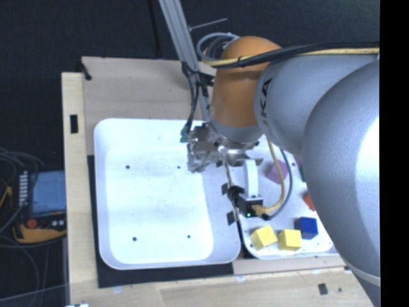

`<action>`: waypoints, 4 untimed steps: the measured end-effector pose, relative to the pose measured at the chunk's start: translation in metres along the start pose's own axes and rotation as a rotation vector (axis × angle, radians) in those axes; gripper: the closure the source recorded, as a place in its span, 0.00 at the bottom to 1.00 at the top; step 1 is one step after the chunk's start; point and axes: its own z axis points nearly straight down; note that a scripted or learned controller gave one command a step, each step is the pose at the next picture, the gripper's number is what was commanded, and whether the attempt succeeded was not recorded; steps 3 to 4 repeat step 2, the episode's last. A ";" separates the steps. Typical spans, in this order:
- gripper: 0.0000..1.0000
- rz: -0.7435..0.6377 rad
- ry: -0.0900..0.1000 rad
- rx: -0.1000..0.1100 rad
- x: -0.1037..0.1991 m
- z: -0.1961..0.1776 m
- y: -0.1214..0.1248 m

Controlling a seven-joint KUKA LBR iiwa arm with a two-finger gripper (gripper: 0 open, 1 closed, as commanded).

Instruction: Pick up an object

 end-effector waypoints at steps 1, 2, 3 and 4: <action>1.00 0.004 -0.001 -0.002 0.001 -0.018 -0.007; 0.00 0.002 -0.003 0.000 0.000 -0.017 -0.007; 0.00 0.002 -0.003 0.000 0.000 -0.017 -0.007; 0.00 0.002 -0.003 0.000 0.000 -0.017 -0.007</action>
